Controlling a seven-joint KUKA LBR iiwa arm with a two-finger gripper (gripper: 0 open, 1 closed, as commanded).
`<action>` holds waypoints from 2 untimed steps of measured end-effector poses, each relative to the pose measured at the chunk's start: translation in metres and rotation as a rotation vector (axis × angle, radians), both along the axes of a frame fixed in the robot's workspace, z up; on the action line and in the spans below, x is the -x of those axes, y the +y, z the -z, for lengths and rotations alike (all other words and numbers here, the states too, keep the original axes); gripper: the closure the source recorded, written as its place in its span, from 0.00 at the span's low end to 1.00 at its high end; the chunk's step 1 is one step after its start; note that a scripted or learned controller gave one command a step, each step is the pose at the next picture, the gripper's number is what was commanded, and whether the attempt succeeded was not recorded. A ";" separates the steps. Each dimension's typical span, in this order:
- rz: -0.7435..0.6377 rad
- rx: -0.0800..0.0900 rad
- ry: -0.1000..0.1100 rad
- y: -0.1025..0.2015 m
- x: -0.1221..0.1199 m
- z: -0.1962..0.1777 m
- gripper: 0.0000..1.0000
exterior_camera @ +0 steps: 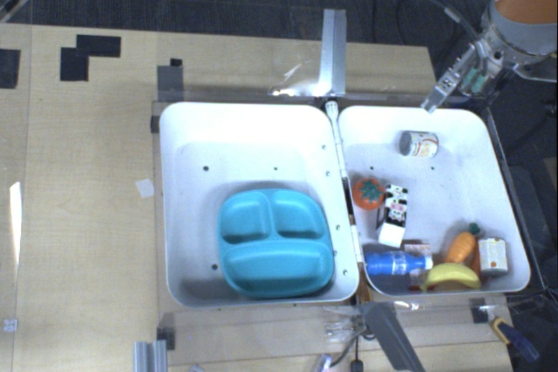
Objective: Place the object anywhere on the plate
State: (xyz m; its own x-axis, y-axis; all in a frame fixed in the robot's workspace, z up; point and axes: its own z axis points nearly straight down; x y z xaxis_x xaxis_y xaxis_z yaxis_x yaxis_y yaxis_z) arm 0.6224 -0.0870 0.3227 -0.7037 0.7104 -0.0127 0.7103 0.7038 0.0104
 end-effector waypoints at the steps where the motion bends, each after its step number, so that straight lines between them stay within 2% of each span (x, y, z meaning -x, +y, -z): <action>1: -0.156 0.000 0.008 0.059 -0.018 0.040 1.00; 2: -0.215 0.000 0.006 0.095 -0.028 0.041 1.00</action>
